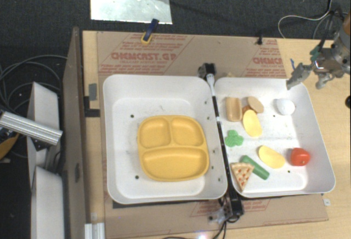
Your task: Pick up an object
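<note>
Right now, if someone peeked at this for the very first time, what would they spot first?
Probably the big yellow divided plate in the middle of the left bin. Next, the bright toy foods scattered in the right bin: a red tomato near its right side, a pizza slice at the front, and a green broccoli piece by the divider. The gripper hangs off the right bin's far right corner.

Divided tray (173, 155) in left bin (118, 123); toy foods (252, 123) in right bin (321, 172).
</note>
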### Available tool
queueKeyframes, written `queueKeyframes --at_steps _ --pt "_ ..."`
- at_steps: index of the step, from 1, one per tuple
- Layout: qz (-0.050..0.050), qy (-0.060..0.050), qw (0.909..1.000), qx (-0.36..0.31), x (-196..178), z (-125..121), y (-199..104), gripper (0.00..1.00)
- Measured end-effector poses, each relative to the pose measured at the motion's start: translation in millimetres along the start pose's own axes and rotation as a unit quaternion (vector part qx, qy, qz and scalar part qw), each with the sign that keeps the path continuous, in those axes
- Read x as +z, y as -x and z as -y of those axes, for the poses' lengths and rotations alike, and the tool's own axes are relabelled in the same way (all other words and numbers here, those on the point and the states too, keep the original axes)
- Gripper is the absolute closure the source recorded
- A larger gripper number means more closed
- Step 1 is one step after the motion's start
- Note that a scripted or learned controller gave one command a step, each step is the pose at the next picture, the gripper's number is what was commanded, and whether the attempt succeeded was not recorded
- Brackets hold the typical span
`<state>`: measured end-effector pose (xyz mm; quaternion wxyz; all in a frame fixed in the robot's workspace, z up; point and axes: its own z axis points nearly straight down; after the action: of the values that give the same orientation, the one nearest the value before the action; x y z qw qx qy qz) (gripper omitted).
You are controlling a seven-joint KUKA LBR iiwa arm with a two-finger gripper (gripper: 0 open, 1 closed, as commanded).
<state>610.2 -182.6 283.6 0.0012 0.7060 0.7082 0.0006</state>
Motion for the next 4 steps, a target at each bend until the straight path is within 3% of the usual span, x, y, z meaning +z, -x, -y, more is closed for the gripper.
queueKeyframes --at_steps 1,2,3,4 --pt "-0.002 -0.005 1.0 -0.002 120.7 -4.3 -39.2 0.0" --pt "-0.002 -0.004 1.0 -0.001 190.1 8.4 -61.1 0.0" --pt "-0.001 -0.002 1.0 0.001 175.5 33.2 -67.7 0.0" --pt "0.0 0.002 1.0 -0.001 174.1 -13.6 -73.3 0.0"
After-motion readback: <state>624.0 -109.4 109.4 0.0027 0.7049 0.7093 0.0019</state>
